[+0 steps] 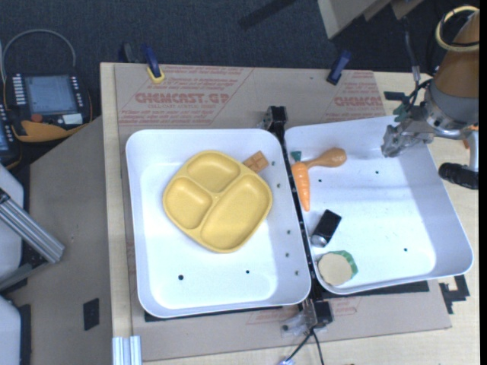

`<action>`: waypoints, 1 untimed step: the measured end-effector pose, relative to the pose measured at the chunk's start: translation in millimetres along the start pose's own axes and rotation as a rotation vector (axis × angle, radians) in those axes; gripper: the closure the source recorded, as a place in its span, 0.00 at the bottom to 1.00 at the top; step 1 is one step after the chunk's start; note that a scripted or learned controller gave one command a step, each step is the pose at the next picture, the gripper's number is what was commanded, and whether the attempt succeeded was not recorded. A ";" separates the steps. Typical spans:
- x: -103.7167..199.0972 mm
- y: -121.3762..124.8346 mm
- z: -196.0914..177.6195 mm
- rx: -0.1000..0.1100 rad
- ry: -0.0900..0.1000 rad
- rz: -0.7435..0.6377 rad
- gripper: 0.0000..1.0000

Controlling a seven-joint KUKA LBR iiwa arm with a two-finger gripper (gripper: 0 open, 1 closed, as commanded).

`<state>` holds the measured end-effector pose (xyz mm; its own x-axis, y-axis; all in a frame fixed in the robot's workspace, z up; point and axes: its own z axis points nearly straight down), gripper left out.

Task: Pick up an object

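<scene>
Gripper (396,139) at upper right, over the right bin's (426,226) far rim, finger state impossible to tell. Carrot (302,185), wooden piece (326,158), black block (326,226) and round disc (335,268) crowded along that bin's left wall; open white floor toward frame right

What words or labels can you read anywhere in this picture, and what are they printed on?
"CHEMCAST GP": red print on the brown board under the bins, at upper left.
The same red print repeats on the board at upper right, too faint to read fully.
Handheld screen at far left: too small to read.
</scene>
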<state>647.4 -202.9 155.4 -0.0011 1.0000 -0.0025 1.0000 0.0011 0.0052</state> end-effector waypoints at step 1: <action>-0.6 2.0 -54.1 -0.003 -0.001 0.000 1.00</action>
<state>649.1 -203.4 209.5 -0.0010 1.0000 -0.0034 1.0000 0.0010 0.0083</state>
